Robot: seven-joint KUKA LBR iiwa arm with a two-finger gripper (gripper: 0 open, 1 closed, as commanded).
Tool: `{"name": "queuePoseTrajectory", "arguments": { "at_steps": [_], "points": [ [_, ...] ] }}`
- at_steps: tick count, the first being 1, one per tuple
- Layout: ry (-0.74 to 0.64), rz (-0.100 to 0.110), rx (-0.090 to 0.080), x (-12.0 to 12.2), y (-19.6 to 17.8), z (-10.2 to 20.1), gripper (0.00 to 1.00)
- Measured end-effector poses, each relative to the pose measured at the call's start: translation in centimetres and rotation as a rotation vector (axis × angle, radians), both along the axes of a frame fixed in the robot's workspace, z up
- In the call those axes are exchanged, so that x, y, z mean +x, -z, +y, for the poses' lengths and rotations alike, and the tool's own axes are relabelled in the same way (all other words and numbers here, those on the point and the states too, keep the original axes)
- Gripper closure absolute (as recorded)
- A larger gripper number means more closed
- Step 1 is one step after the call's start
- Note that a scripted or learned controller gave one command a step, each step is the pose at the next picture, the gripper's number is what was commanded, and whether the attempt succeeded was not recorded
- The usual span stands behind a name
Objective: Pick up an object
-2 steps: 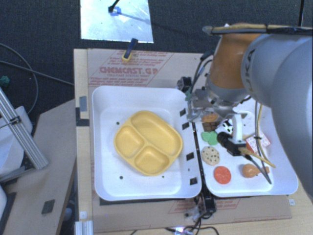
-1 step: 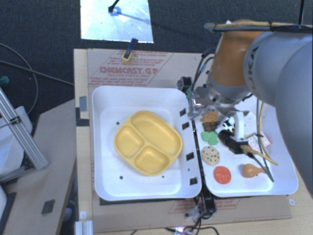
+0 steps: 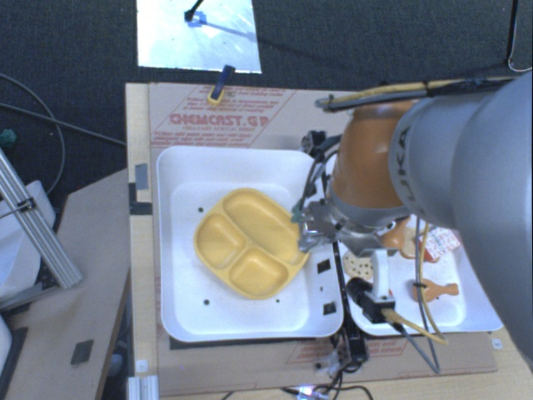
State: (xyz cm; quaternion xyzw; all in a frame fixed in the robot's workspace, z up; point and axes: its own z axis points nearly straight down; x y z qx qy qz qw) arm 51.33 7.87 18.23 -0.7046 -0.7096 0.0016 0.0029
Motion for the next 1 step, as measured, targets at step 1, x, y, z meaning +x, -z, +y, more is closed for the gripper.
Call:
{"name": "queuePoseTrajectory", "arguments": {
  "at_steps": [1],
  "points": [
    [0.001, -0.009, 0.000, 0.45, -1.27, -0.22, 1.00]
  ]
}}
